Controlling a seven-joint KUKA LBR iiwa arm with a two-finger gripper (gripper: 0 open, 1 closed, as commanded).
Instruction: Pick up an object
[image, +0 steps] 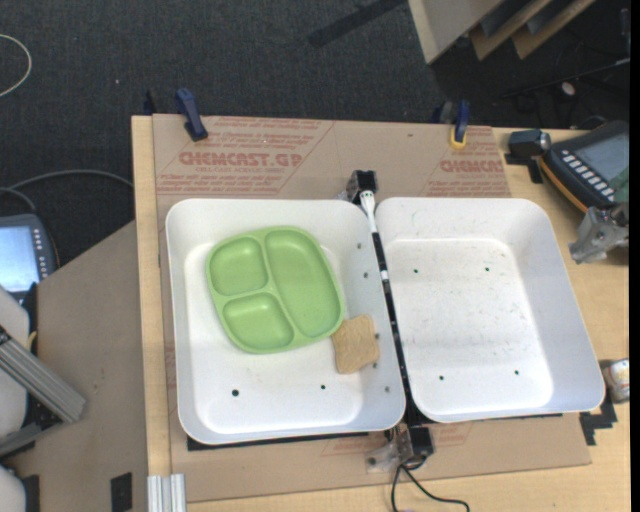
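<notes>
A brown board covers the surface (300, 150), matte like fibreboard, with red lettering printed across its far part. A blue clamp (190, 113) grips its far edge on the left.

The left bin (270, 392) is a shallow white tray of smooth plastic with rounded corners and a soft sheen; a few small dark dots mark its floor. In it lies a pale green plate (275, 290), a rounded rectangle of glossy plastic turned at a slant, moulded into three compartments: two smaller ones on its left side and one long one on its right. Touching the plate's near right corner is a small tan piece (355, 345), roughly square with uneven edges and a grainy, porous look, lying flat on the bin floor close to the bin's right wall.

A thin black strip (381, 275) runs along the seam where the two bins meet.

The right bin (480, 310) has the same white plastic shape, its floor speckled with fine dark flecks and a few dots. A yellow-tipped clamp (459, 128) holds the board's far edge above it.

Whether the hand is spread or pressed together cannot be told.
</notes>
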